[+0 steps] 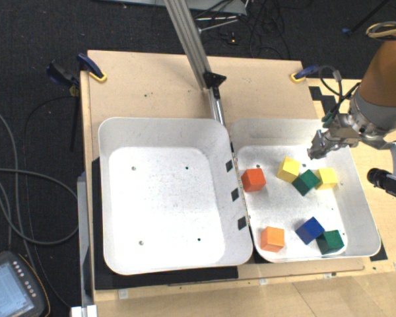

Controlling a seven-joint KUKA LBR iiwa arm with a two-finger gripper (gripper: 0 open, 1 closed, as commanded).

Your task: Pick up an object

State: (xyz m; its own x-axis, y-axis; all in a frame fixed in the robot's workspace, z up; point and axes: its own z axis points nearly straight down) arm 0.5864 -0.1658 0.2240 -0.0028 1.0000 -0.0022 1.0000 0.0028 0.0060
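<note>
Blocks lie scattered in the right bin [356, 197]: a red-orange block [253, 179] near its left wall, a yellow block [289, 169], a dark green block [307, 181] touching a second yellow block [327, 177], and toward the front an orange block [272, 238], a blue block [310, 230] and another green block [330, 242] just beside it. The pincer [317, 150] hangs over the bin's rear part, near the yellow block, with nothing visible between its tips; how wide it stands cannot be told. The left bin [112, 177] sits alongside on the desk [152, 91].
</note>
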